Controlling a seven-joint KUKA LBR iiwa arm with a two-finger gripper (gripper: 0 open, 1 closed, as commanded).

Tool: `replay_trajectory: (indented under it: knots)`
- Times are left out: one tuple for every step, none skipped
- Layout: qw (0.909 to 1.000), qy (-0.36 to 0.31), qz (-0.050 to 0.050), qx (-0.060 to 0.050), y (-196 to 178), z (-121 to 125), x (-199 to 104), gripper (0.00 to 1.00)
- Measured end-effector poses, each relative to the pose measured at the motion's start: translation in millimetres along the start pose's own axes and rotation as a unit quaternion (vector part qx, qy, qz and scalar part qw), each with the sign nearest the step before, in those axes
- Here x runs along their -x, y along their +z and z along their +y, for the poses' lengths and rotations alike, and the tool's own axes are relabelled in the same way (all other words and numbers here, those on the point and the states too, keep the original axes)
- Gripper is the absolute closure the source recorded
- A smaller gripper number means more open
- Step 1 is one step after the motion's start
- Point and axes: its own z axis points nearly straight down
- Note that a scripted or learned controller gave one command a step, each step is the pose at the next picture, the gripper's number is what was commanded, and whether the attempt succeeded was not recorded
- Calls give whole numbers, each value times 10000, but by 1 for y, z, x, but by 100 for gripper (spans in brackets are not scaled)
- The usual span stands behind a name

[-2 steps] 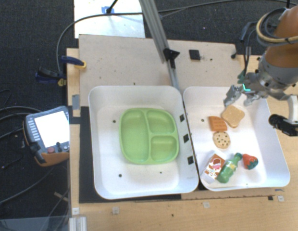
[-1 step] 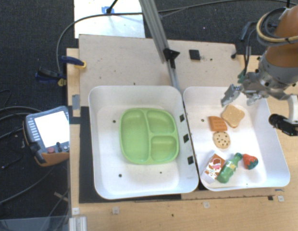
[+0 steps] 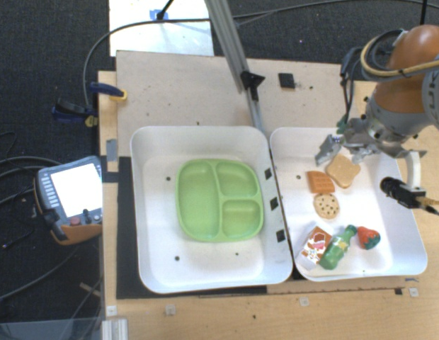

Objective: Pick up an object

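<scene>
The right bin (image 3: 407, 241) holds several toy foods. A tan toast slice (image 3: 343, 170) lies near its back, with an orange square cracker (image 3: 321, 182) and a round cookie (image 3: 326, 205) to its left and in front. Along the front lie a red and white box (image 3: 316, 245), a green bottle (image 3: 338, 247) and a red fruit (image 3: 368, 238). My gripper (image 3: 345, 150) hangs just behind and above the toast, its fingers spread apart and open, with nothing between them.
A green divided plate (image 3: 219, 199) lies in the left bin (image 3: 145, 190). A grey pole (image 3: 230, 44) slants over the bench behind the bins. A black part of the arm (image 3: 400, 190) juts over the right bin's right side.
</scene>
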Motion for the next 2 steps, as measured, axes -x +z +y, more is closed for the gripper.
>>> replay_trajectory:
  knots:
    - [10000,6,-1,-3,47,5,8,0]
    - [10000,7,2,-8,88,6,7,0]
